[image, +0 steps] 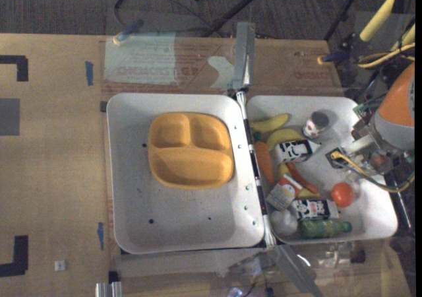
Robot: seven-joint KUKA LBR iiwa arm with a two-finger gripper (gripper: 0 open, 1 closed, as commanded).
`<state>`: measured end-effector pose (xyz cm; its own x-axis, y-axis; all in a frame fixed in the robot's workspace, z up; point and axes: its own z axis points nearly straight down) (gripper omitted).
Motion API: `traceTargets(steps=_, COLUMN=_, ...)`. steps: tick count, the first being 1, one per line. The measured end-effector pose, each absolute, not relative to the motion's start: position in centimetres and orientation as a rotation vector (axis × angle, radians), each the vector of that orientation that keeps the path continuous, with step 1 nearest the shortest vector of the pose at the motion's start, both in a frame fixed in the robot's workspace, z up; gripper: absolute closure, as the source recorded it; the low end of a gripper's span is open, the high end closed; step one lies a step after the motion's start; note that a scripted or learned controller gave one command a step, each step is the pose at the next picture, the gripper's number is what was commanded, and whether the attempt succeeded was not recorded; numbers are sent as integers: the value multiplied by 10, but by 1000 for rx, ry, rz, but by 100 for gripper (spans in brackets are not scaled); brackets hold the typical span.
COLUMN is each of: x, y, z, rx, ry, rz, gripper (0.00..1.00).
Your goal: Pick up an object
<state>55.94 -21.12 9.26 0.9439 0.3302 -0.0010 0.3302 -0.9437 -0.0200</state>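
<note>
The right bin [379, 213] holds many small items. Two yellow bananas [273, 124] lie at its far left, with an orange carrot [264, 160] along the left wall. A black-and-white carton [295, 150] and a small grey-topped cup [319, 124] sit near the middle. Toward the front are a red chili [302, 178], a red tomato [341, 194], a second black-and-white carton [315, 208], a green bottle [324, 228] and a whitish round thing [283, 220]. My gripper [377, 157] hangs over the bin's right side, up and to the right of the tomato, with nothing seen in it.
The left bin [132, 210] holds an orange divided plate [191, 150] in its far half. A metal rail [245, 150] separates the two bins. A small orange-and-white carton [283, 193] lies beside the chili. Cables and stands crowd the far right.
</note>
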Motion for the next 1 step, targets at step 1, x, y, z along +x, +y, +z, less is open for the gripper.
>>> traceTargets(steps=1, x=546, y=-210, z=194, rx=-3123, ry=-317, rz=9, gripper=100)
